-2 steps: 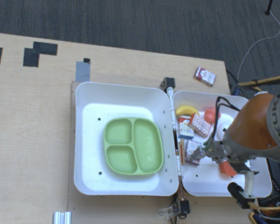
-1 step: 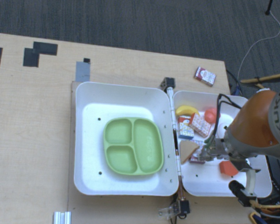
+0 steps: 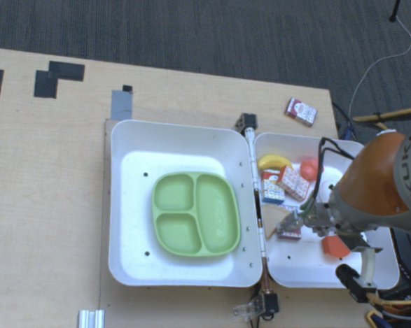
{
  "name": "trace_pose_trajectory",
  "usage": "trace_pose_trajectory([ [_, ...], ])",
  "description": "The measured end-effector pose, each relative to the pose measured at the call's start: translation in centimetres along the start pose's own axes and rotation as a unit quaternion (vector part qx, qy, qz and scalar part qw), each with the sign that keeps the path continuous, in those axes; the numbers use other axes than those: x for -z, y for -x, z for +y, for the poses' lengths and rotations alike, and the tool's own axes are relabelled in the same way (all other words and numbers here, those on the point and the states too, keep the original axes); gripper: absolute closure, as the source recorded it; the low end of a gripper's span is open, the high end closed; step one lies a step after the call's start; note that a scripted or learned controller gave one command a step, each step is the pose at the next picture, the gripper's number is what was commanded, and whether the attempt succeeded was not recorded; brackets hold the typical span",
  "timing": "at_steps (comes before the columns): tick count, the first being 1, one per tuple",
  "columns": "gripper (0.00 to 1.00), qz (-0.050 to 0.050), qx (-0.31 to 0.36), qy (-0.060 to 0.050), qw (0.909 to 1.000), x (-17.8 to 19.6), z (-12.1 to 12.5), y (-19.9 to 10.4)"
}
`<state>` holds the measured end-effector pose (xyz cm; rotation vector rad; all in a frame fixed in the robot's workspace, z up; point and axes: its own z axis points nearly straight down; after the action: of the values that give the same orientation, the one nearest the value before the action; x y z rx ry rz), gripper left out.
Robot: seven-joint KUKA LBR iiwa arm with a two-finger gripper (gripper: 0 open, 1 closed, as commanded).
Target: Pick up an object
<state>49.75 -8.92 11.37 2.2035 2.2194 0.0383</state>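
White bins (image 3: pixel 119 189) number two; one green tray (image 3: pixel 196 214); end effector (image 3: pixel 296 226) grip unclear.

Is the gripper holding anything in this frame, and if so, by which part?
Cannot be told: the gripper is low in the right bin by a small dark packet, but no grasp is visible.

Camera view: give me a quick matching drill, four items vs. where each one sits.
Items:
1. green divided plate
2. banana
3. small red-and-white box
4. gripper

Places:
A. on the bench, beyond the bins
B. in the left bin
C. over the right bin, near its middle
D. right bin, far corner by the divider

Pairs: 1-B, 2-D, 3-A, 4-C
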Motion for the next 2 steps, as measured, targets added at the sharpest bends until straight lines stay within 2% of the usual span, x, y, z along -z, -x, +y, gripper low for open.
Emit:
trace_pose_trajectory([
  [1,1.00,0.000,0.001,0.002,1.0000,1.06,0.21,-0.08],
  [2,0.00,0.000,0.001,0.002,1.0000,1.05,0.20,-0.08],
])
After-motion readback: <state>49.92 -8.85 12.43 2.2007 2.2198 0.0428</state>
